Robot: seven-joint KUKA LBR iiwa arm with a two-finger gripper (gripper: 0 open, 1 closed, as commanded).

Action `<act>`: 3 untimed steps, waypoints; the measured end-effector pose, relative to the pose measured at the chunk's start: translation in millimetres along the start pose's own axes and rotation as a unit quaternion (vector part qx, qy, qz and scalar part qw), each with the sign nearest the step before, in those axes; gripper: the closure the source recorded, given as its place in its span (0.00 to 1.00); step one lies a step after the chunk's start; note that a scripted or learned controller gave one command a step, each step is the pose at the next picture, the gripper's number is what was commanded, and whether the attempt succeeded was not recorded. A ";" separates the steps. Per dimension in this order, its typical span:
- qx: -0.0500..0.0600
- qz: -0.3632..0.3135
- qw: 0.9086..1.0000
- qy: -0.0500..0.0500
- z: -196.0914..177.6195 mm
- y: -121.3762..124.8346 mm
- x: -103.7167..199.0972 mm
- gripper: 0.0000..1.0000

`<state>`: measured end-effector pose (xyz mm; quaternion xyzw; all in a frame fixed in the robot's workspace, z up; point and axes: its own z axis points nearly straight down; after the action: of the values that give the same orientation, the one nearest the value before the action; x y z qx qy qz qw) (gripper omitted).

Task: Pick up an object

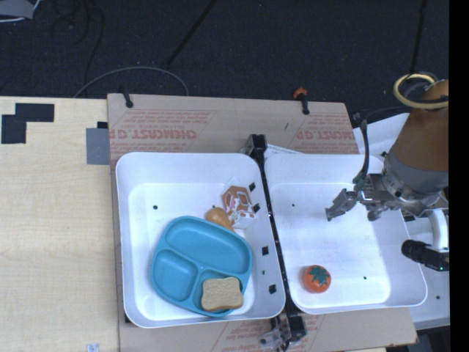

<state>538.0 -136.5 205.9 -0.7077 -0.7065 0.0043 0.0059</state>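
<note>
While the claw (350, 204) hangs open, empty, a tomato (317, 279) lies nearby.

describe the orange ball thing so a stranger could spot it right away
Find the right-hand white bin, the one that the hand hangs over. Near its front left corner lies a small round orange toy fruit with a green top, alone on the bin floor.

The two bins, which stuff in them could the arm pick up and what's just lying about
Could be picked:
orange tomato toy, right bin
bread slice
blue divided plate
patterned packet

Lying about:
cardboard sheet
black cables
</note>
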 end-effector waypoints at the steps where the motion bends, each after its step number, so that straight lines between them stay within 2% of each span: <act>1: -0.007 -0.001 1.000 -0.001 -6.5 2.7 -0.2 0.00; 2: -0.004 -0.001 1.000 0.000 37.0 0.5 0.8 0.00; 3: -0.003 -0.001 1.000 0.000 96.3 -6.9 7.6 0.00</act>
<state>529.8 -128.6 109.8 -0.7071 -0.7071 0.0021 0.0041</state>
